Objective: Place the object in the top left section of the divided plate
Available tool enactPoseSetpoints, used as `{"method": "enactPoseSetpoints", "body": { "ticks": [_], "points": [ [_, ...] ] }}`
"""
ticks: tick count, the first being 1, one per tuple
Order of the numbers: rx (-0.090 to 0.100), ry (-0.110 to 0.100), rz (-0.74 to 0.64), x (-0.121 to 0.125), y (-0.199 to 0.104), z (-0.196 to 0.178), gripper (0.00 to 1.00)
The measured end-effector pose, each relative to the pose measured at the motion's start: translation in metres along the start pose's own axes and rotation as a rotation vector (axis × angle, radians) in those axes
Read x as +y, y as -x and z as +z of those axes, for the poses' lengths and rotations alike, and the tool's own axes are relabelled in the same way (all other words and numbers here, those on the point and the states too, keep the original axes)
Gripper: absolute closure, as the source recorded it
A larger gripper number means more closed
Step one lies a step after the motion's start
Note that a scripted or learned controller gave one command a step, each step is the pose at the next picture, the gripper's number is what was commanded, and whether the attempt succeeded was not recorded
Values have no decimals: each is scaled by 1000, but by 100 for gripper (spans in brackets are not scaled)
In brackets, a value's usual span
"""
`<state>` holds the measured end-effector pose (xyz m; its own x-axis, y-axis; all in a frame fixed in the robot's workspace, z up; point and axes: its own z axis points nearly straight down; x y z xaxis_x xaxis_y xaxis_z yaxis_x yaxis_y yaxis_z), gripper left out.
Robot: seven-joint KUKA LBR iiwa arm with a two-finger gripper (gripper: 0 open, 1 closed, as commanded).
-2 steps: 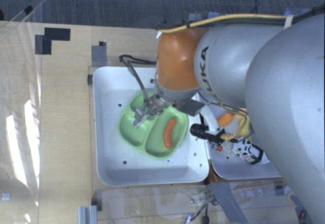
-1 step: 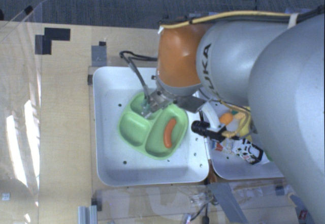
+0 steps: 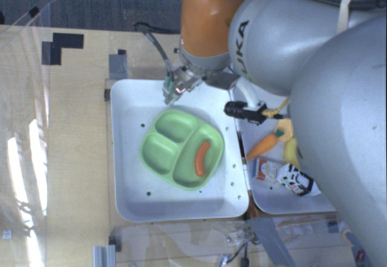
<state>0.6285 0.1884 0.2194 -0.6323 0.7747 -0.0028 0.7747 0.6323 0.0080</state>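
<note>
soft, even light is falling across the left white bin (image 3: 130, 199), leaving it bright but not blown out. left of that bin, pale streaks of glare are lying on the wooden bench (image 3: 66, 157), as if reflecting off a clear panel. just above the bin, the grey arm (image 3: 290, 42) is catching a broad sheen and is looking slightly soft. shadows inside the bin are staying faint and diffuse.

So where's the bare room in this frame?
Free: the left bin's floor left of and below the green divided plate, and the plate's two small sections. Crowded: its long section holds a sausage; the right bin holds a carrot and carton under the arm.
</note>
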Motion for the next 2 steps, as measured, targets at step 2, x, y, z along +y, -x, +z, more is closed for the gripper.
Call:
{"method": "enactPoseSetpoints", "body": {
  "ticks": [2],
  "points": [
    [-5,11,-115,51,-11,-23,100]
  ]
}}
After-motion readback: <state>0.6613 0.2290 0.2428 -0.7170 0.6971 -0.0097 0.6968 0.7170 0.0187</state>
